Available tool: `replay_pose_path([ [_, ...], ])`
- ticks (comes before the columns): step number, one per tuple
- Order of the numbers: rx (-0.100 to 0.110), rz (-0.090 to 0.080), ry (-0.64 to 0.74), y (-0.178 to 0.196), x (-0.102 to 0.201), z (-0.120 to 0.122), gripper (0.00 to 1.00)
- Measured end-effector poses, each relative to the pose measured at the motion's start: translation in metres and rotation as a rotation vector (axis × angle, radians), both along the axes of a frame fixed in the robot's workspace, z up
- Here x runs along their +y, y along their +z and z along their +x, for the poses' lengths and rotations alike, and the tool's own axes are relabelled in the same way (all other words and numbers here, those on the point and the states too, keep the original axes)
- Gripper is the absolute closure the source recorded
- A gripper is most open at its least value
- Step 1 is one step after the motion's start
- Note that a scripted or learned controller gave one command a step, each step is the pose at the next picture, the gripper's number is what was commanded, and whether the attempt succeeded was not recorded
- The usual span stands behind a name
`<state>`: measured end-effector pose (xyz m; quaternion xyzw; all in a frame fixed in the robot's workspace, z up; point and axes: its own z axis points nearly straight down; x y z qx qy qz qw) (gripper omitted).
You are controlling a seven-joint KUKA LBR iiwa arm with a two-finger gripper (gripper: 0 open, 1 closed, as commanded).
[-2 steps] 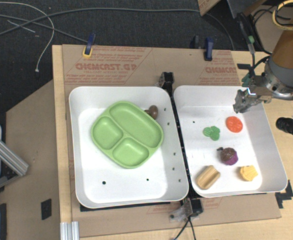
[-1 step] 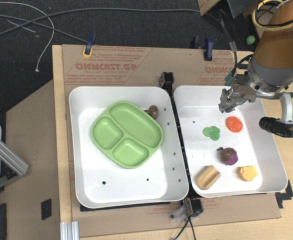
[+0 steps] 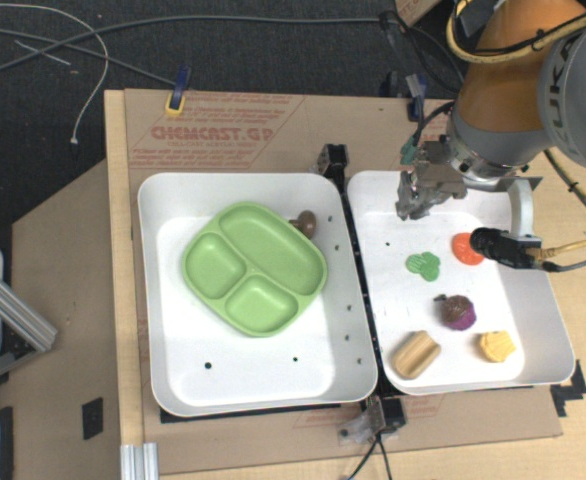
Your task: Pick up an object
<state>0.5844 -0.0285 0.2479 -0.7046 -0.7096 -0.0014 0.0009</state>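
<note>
Green toy (image 3: 424, 264) just below gripper (image 3: 413, 208), apart, gripper's state unclear

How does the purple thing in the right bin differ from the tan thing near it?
The purple thing is round and dark, while the tan thing is long, pale and lies at a slant. The purple thing lies nearer the middle of the right bin; the tan thing lies near the bin's front edge. The purple thing looks smaller than the tan one. Both rest on the bin floor, apart from each other and from the gripper.
</note>
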Motion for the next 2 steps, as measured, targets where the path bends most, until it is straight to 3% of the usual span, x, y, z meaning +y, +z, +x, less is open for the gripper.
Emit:
replay_pose_path([
  [2, 0.004, 0.0, 0.0, -0.014, 0.11, 0.003, 1.0],
])
